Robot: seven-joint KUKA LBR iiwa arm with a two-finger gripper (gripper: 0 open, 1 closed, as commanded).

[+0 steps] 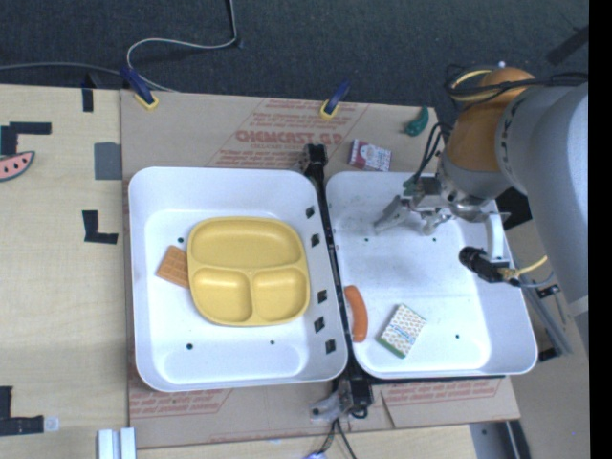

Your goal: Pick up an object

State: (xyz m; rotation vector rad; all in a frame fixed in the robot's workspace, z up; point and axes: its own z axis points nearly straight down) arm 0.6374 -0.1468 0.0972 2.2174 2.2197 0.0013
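End effector (397,213) hovering over upper part of right bin (449,266), fingers spread apart, grasping nothing. Lying near front of same bin: small patterned packet (403,330), and orange sausage-shaped toy (357,313) close against left wall. Sitting in left bin (153,256): yellow divided plate (250,268), partly covering brown cracker-like piece (173,266).

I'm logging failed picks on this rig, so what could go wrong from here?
1. The pincer hangs over bare floor of the right bin, apart from every item; closing there would likely grab nothing.
2. The orange sausage lies against the bin's left wall, which may block a finger.
3. The small packet lies flat and may slide away.
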